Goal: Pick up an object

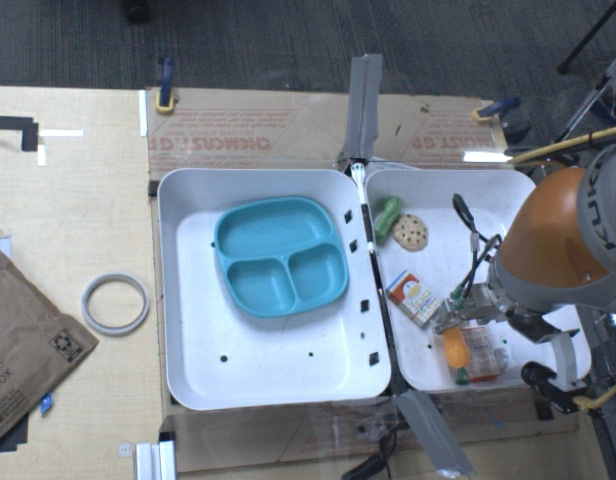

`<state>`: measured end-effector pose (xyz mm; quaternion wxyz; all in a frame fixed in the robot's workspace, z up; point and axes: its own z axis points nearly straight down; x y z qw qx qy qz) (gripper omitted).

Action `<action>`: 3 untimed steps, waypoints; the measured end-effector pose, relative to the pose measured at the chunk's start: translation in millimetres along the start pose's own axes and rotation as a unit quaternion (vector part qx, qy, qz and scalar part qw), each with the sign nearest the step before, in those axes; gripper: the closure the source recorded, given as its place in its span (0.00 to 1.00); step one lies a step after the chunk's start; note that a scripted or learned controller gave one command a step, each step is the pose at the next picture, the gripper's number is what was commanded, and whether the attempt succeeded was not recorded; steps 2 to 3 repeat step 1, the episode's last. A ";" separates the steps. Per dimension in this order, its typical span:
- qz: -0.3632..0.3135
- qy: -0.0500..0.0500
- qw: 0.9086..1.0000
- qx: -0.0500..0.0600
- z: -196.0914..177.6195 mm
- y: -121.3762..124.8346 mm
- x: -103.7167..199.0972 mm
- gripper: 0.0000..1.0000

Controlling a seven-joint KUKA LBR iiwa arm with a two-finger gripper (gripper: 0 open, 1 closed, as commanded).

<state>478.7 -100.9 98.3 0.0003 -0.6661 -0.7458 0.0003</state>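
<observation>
- Low in the right bin [428,373], near its front wall, the arm's fingers [458,313] hang over a small cluster of things.
- Whether they are spread or closed cannot be told; the wrist hides them.
- An orange-topped clear packet [470,353] lies just below the fingers toward the front wall, its long axis roughly along that wall.
- A small white and red carton [414,299] lies just to their left, tilted diagonally.
- Judging by this, the packet is the nearest candidate, almost directly under the tool.
- A cookie [410,232] and a green piece [387,218] sit well apart, toward the back of the bin.
- A blue divided tray [281,255] rests in the left bin [188,268].
</observation>
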 end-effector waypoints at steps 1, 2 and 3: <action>0.072 -0.001 0.997 0.001 -92.1 83.2 23.4 1.00; 0.072 -0.001 0.997 0.001 -92.1 83.2 23.4 1.00; 0.072 -0.001 0.997 0.001 -92.1 83.2 23.4 1.00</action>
